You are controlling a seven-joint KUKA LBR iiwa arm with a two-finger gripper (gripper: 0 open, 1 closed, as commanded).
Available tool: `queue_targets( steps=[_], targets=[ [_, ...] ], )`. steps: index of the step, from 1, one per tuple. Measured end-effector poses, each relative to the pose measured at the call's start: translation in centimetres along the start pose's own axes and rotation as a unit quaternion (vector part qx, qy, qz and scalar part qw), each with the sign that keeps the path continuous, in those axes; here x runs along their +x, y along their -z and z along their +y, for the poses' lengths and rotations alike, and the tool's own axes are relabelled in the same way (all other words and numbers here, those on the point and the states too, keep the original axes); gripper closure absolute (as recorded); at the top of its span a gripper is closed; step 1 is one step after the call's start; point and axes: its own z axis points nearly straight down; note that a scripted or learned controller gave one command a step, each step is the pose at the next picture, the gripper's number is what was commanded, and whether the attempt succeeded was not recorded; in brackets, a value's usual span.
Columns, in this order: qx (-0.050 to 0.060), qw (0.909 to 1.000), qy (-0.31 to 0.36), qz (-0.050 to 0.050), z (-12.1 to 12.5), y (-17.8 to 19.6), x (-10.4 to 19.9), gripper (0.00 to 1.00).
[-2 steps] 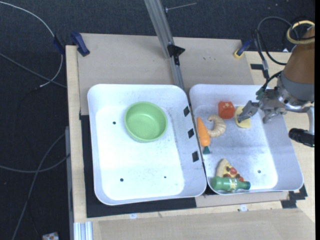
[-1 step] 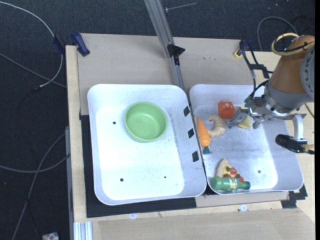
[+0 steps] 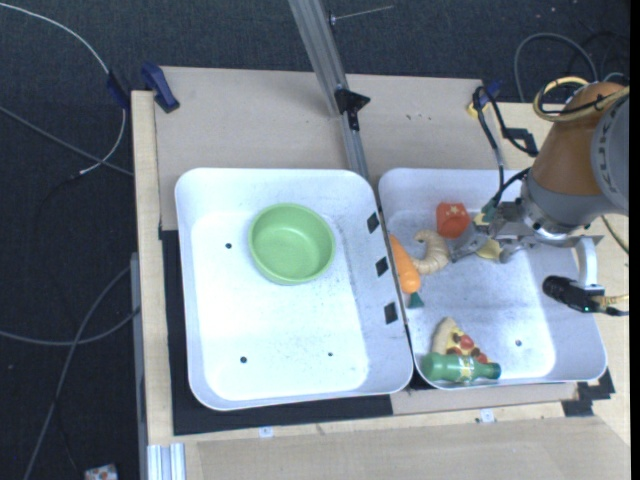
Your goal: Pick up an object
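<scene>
My gripper (image 3: 478,246) hangs low over the middle of the right bin (image 3: 520,313), reaching in from the right. A red toy pepper (image 3: 452,218) lies just up and left of it. A beige curved piece (image 3: 432,253) sits right at its left tip, and a small yellowish piece (image 3: 490,252) shows under the gripper body. An orange carrot (image 3: 404,264) rests against the bin's left wall. A pizza slice (image 3: 456,338) and a green bottle (image 3: 460,370) lie at the near edge.
The left bin (image 3: 210,298) holds a green bowl (image 3: 291,243) in its far half. A metal post (image 3: 330,58) slants up from between the bins. Bare floor of the right bin lies near the front right.
</scene>
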Motion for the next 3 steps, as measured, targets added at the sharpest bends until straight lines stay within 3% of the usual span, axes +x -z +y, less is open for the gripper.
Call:
queue_targets(
  steps=[1,2,3],
  targets=[
    [-0.003,1.0000,0.000,0.000,0.2,1.4,0.0,1.00],
    [-0.011,0.9999,0.001,-0.004,-0.2,6.1,0.5,1.00],
    [-0.011,0.9999,0.001,-0.004,0.0,11.2,0.6,1.00]
  ],
)
